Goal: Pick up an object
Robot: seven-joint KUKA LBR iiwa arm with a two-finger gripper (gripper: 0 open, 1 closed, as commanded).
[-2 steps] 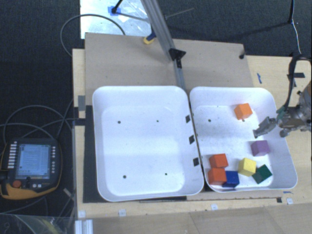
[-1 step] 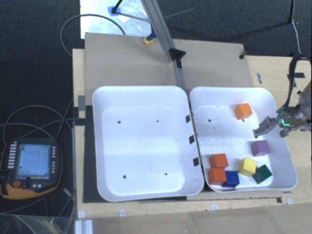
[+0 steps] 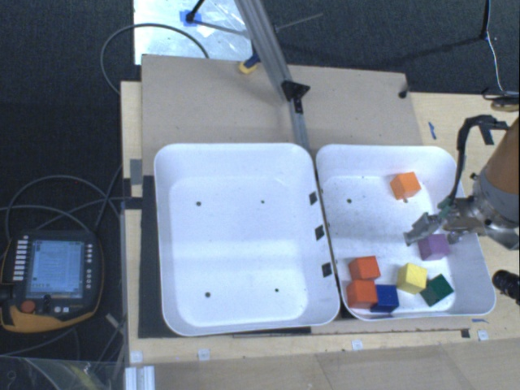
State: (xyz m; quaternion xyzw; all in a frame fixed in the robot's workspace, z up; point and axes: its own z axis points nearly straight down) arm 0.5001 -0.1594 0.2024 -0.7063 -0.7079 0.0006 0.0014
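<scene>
One fixed overhead camera, slanting down on two white bins point(image 3: 244, 157), arm point(image 3: 504, 177) at right.

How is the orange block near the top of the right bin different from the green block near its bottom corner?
The orange block lies alone, high in the right bin; the green block sits low, close beside a yellow block. The orange one is bright, the green one dark. Both look like small cubes of similar size, turned askew to the bin walls.
</scene>
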